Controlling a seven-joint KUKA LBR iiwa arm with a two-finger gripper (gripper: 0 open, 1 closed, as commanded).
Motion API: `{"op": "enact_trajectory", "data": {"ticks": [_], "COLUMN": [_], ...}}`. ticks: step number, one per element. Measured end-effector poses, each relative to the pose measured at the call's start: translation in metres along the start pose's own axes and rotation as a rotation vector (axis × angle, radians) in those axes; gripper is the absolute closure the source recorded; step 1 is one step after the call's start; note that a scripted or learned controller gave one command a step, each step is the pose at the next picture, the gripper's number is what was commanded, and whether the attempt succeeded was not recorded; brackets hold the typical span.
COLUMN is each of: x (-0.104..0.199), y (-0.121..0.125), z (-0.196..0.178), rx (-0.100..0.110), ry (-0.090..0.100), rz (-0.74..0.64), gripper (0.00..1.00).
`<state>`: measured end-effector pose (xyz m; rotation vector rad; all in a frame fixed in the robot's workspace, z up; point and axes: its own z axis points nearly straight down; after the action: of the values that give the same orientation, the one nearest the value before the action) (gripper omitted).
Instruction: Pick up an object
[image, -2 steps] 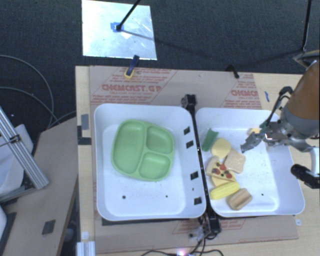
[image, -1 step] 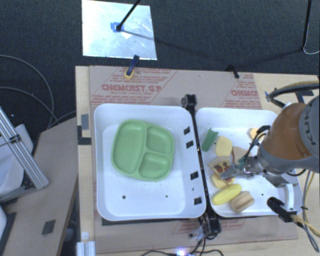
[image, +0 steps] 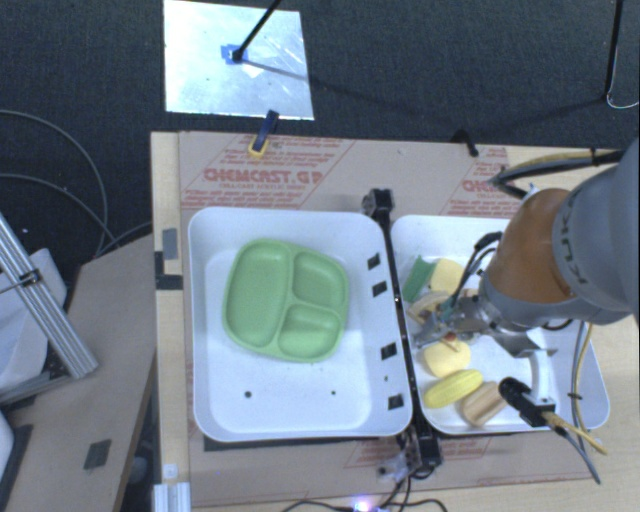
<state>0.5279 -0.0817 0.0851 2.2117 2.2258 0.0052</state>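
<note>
A robotics lab is suggested: a protected bench (image: 300, 170) is fitted with two white bins (image: 215, 300), loose cables (image: 60, 170) are strewn over dark carpet, and an aluminium frame (image: 40, 310) is mounted alongside

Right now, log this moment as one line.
arm: over right bin | hand: among toy foods | green plate: left bin

Pale green plate (image: 286, 300); white bins (image: 300, 420); yellow banana (image: 452, 388); tan block (image: 481, 404).
</note>
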Motion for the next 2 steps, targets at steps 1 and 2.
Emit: {"op": "enact_trajectory", "data": {"ticks": [1,2], "x": [0.066,0.091], "y": [0.014,-0.042], "z": [-0.064,-0.101], "rx": [0.004,0.005], "ry": [0.002,0.003], "rz": [0.005,0.001], "gripper": [0.00,0.00]}}
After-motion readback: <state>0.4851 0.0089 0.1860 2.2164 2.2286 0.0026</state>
